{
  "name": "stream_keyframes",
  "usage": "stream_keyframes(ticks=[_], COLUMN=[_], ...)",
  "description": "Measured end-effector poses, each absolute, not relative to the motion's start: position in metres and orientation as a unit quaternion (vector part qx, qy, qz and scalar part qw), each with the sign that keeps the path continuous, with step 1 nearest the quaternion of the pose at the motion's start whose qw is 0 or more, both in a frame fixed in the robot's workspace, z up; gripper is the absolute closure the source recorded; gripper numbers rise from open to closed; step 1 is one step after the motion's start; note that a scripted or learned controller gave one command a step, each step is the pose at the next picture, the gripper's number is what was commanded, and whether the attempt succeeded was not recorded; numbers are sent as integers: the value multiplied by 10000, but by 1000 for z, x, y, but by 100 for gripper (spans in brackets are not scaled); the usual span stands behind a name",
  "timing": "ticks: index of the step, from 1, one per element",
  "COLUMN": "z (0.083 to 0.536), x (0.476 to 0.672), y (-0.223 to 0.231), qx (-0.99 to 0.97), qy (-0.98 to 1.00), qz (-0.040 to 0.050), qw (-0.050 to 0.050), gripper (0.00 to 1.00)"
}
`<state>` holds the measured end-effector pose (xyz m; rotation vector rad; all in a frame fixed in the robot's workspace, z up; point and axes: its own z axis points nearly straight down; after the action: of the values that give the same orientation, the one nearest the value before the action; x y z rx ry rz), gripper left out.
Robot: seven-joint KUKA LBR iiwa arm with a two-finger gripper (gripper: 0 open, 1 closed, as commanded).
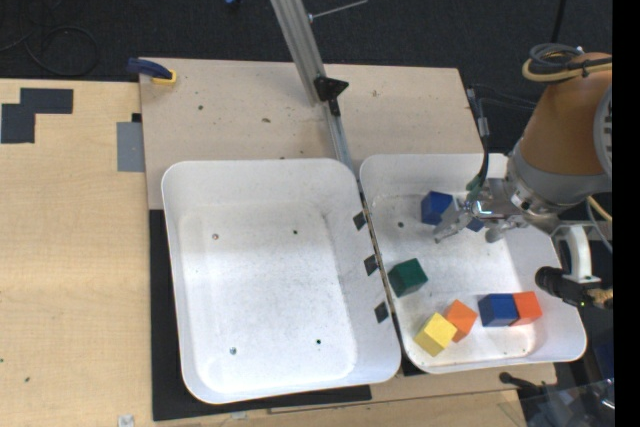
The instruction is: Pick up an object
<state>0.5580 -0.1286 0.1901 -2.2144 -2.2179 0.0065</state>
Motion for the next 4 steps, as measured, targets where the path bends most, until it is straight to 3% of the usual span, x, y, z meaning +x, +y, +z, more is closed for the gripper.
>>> stream_keyframes(ticks=[1,3,4], z=[192,92,102], x=[559,562,561], y=[-130,-126,-127], qx=[-7078,-7077,-7098], qy=[-7064,-7065,-7044], qz=[7,1,0], qw=[16,7,17], gripper=[0,0,100])
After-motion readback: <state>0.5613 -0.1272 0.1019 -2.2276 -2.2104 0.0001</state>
